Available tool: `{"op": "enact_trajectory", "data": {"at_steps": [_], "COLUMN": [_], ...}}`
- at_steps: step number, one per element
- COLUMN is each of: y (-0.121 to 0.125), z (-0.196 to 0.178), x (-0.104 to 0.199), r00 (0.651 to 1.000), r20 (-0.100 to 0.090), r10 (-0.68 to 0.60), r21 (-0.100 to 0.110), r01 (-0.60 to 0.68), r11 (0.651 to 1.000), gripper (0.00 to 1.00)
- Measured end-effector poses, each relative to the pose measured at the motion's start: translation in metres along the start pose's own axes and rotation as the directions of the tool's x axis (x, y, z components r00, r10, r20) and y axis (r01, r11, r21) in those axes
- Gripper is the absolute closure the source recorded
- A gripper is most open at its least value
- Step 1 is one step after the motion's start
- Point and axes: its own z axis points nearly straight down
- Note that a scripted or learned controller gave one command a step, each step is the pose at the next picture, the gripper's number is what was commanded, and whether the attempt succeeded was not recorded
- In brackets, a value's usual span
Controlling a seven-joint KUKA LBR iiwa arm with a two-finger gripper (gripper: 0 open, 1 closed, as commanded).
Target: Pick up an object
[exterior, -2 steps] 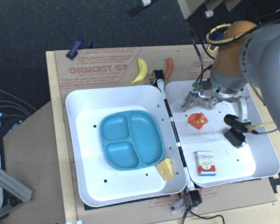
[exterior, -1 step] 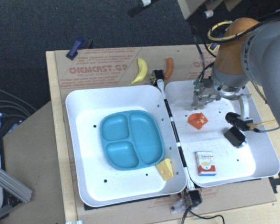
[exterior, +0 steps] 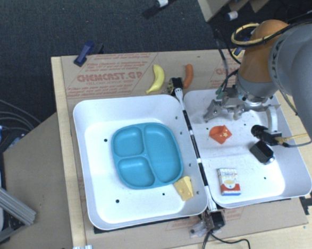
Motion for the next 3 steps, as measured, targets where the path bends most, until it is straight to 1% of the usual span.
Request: {"op": "enact_trajectory", "data": {"at_steps": [1,2,3], "y": [-0.049,-0.049,-0.126], "z": [0.011,0.0,-0.09], "x": [0.0,0.0,0.042], "r00": [1.0,1.0,1.0], "r20": [0.0,0.0,-0.001], "r10": [0.002,0.002,0.0], "r21": [0.001,-0.001,0.001], "r01": [-0.002,-0.002,0.0], "r11": [1.0,1.0,1.0], "gripper": [0.0,1.0,1.0]}}
